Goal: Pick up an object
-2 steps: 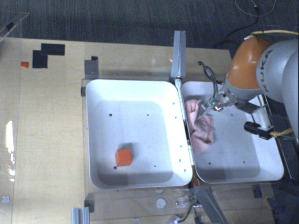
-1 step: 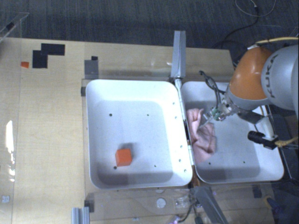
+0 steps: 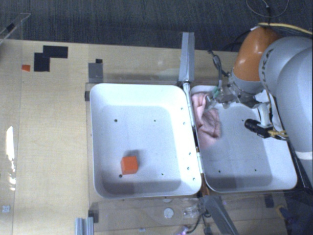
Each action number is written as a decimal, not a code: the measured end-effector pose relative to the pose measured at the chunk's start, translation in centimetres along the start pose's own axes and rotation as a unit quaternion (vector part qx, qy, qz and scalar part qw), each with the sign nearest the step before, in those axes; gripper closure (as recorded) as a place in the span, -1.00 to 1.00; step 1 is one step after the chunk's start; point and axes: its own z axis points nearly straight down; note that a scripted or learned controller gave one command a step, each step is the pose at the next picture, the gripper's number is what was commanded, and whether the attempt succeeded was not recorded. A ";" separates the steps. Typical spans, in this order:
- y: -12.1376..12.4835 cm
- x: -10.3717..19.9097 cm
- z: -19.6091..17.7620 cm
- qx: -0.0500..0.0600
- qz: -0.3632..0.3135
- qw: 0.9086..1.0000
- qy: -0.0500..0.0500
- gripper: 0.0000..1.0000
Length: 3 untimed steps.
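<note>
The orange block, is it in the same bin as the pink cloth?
No, the orange block lies in the left bin, while the pink cloth is in the right bin.

- Arm [image 3: 288, 77]: bulky rounded links, smooth light-grey casing.
- Orange band [image 3: 252, 55]: glossy, dome-shaped, above the wrist.
- Wrist hardware: dull metal, thin dark cables alongside.
- Black cylindrical fitting [image 3: 255, 127] on the arm's near side; yellow trim beside it.
</note>
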 end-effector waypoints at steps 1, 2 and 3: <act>-4.1 1.1 -0.1 -0.004 -0.097 0.995 -0.002 -1.00; -1.9 -0.9 -6.0 0.001 -0.064 0.998 0.000 -1.00; -5.2 -2.3 0.0 -0.002 -0.112 0.994 -0.001 -1.00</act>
